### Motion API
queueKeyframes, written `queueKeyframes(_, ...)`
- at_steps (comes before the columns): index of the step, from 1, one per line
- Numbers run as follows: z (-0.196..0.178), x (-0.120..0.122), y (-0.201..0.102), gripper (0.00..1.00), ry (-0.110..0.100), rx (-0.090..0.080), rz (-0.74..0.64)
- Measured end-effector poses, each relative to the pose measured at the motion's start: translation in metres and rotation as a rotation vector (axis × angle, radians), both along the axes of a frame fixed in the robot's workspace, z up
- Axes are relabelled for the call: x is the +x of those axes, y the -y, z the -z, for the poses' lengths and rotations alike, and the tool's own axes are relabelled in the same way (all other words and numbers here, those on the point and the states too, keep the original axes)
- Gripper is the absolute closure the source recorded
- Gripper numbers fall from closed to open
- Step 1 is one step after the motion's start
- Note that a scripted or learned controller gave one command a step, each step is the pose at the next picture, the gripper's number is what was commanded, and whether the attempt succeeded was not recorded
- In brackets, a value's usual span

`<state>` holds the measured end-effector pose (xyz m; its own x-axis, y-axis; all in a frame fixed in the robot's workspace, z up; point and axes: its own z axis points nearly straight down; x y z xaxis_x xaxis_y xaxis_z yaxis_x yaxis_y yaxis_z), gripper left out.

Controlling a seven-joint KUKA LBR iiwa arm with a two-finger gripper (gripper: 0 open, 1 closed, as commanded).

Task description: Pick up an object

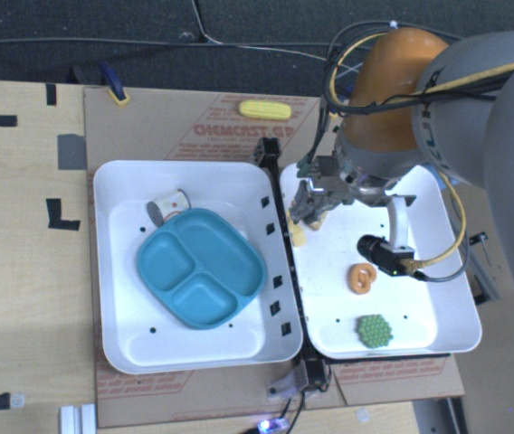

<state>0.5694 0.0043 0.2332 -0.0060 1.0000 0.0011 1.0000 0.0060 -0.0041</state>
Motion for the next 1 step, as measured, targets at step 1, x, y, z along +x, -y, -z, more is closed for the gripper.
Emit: queueKeyframes(1,0.0124,-0.012,-0.0499,1.0,0.0,0.0,0.0)
